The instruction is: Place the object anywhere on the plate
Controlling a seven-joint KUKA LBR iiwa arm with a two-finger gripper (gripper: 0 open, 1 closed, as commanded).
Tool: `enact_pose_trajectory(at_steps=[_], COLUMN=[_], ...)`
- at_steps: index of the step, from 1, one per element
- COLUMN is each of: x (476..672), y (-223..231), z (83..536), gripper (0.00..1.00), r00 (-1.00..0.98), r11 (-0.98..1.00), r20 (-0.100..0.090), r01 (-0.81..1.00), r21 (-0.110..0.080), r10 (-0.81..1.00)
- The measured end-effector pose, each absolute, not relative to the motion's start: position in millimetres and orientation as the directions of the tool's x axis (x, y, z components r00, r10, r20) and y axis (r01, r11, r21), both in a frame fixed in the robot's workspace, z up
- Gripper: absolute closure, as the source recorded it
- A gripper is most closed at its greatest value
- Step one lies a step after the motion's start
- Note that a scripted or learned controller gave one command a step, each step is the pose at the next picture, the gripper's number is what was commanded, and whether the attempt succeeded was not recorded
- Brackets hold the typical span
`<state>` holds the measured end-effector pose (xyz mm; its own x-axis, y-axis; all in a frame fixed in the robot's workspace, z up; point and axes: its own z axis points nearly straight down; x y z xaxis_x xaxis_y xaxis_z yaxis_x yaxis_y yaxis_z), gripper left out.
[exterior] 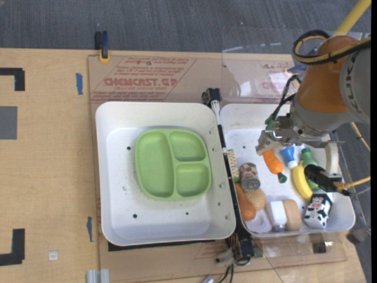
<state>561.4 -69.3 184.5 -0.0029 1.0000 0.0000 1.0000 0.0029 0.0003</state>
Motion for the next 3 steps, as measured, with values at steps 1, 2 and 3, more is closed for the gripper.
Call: enact_pose_trajectory(at_steps=[1,2,3], x=[550.5,583.4,583.7], y=[0.2,79.2,76.0], z=[184.1,184.0,184.3], gripper=[1.0,1.0,0.0], r00=[-0.039,-0.08,-0.076], r11=[0.039,0.08,0.076], r20=[0.005,0.001,-0.001], r01=[0.999,0.997,0.997], r21=[-0.006,0.002,0.002], r10=[0.999,0.997,0.997])
